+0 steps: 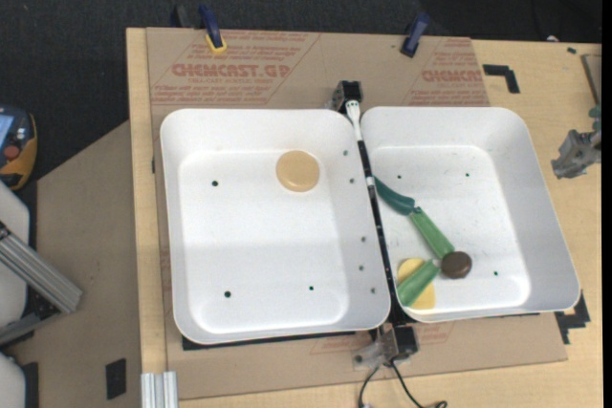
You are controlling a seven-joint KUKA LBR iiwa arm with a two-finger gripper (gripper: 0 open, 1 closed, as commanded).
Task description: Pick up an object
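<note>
At right edge of worktop (pixel 287 62), grey hand (pixel 577 154) sits outside right bin (pixel 521 143), probably parked clear of the camera's sight; open or closed, cannot tell. Pick candidates: tan disc (pixel 297 171) alone in left bin (pixel 191 205), easy reach; green tool (pixel 421 223), brown knob (pixel 455 265) and yellow piece (pixel 418 286) crowd together toward front edge.

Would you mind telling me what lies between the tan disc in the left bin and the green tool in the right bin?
In the camera view, bare white floor of the left bin, then the two bins' adjoining rims, separate the tan disc from the green tool.

Tan disc (pixel 298 171) in left bin (pixel 191 234); green utensils (pixel 421 229), brown disc (pixel 456 264), yellow piece (pixel 417 286) in right bin (pixel 516 196).
</note>
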